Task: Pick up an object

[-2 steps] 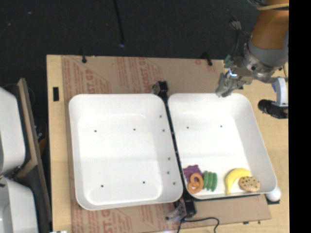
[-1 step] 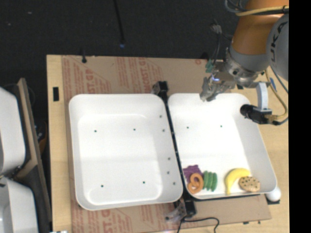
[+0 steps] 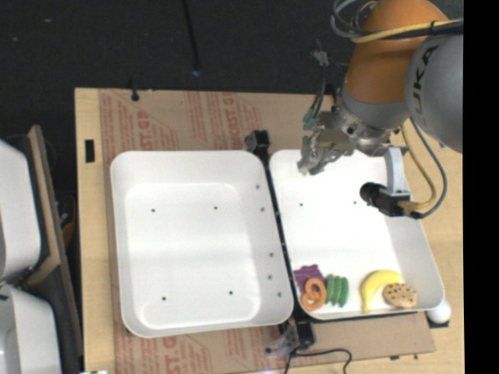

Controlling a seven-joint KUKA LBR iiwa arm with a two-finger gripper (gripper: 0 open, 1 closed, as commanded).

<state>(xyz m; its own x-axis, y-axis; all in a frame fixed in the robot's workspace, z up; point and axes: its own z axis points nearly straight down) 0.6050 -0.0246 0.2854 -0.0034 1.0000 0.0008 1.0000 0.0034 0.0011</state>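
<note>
One fixed camera above the bench, looking down at a slant.
It takes in both white bins whole, the left bin (image 3: 195, 240) and the right bin (image 3: 351, 224), with the bench's (image 3: 195, 123) far edge toward the top and the arm (image 3: 390, 61) entering from the right.

bench: two white bins (image 3: 125, 209) side by side on brown cardboard sheet (image 3: 187, 123), black cable (image 3: 189, 29) at far side
</note>
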